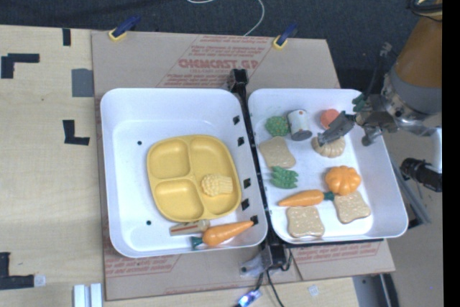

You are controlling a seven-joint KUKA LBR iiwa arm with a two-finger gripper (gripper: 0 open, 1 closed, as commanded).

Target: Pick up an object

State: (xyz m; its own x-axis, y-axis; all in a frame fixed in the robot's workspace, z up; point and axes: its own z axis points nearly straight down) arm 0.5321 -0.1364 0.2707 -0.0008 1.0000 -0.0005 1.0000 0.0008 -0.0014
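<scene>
The small tan toy pastry in the right bin, near its far side, looks like light, hard plastic, a bit slick; I'd pinch it across its scalloped sides. The gripper hangs just over it, one dark finger slanting down to its top; I can't tell how wide it stands. A silver can lies near.

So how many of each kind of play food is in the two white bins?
Carrots: 2, one in the left bin, one in the right bin
Corn: 1, on the yellow tray
Bread slices: 3
Green veg: 2
Pumpkin: 1
Can: 1
Total: 10, leaving out two pieces by the gripper, too hidden to name.
</scene>
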